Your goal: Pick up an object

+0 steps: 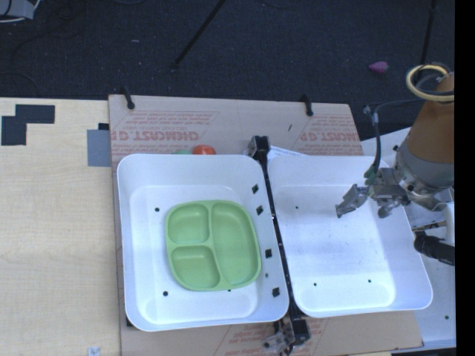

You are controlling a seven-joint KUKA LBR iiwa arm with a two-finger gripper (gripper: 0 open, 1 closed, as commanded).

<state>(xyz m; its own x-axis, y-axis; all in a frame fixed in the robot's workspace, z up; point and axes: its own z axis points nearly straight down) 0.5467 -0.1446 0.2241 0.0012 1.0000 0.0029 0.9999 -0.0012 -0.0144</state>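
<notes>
A light green divided plate (212, 245) with three compartments lies flat in the middle of the left bin (141, 199). My gripper (367, 205) hangs over the upper right part of the right bin (349, 273), well to the right of the plate. Its two grey fingers (347, 202) are spread open with nothing between them. The grey arm with its orange band (434, 136) reaches in from the right edge.
A black divider with clips (269, 221) runs between the two bins. A small orange-red object (203, 150) sits on the cardboard just behind the left bin's back rim. Wooden bench surface (52, 236) extends to the left.
</notes>
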